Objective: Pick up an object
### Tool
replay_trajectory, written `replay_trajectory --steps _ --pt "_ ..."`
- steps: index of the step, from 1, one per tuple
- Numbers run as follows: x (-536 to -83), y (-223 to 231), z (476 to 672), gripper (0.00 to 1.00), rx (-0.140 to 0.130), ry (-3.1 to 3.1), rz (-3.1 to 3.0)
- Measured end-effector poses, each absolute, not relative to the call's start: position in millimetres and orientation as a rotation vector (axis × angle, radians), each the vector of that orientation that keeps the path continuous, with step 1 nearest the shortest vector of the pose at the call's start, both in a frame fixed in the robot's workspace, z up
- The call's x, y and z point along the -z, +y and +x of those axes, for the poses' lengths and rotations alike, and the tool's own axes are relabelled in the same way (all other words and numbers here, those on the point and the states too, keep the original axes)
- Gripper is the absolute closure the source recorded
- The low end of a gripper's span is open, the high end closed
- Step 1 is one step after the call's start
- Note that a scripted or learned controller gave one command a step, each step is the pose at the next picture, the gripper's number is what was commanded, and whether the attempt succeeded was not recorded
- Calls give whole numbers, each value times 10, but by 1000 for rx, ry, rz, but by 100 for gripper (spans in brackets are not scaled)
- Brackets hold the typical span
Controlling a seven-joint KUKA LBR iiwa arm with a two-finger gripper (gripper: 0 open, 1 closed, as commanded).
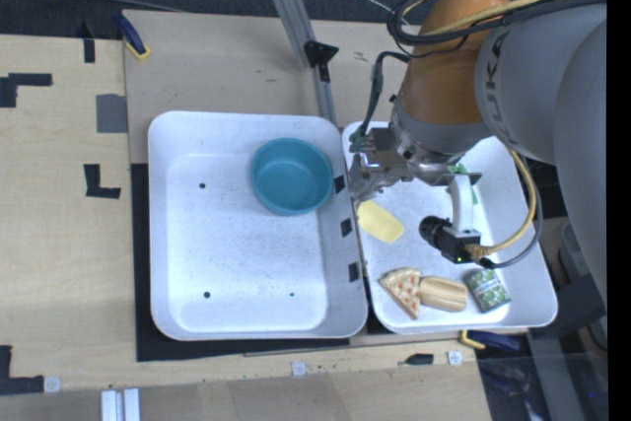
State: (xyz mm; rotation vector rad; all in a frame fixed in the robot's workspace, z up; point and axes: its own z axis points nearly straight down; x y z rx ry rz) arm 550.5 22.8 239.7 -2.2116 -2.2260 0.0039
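Note:
My gripper hangs low over the left side of the right bin, just above a yellow oval piece. Nothing shows between it and the piece. Along the bin's near wall lie a pizza slice, a tan bread roll and a small green can. A green and white tube lies partly hidden under the wrist. In the left bin a blue bowl sits at the far right corner.
A grey metal pole slants up from between the bins. The grey arm with its orange band covers the far half of the right bin. Black tape marks lie on the bench at left.

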Motion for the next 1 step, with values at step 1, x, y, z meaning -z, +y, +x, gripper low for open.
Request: replay_trajectory --steps 1 --pt "-2451 802 5604 100 0 -2229 -2211"
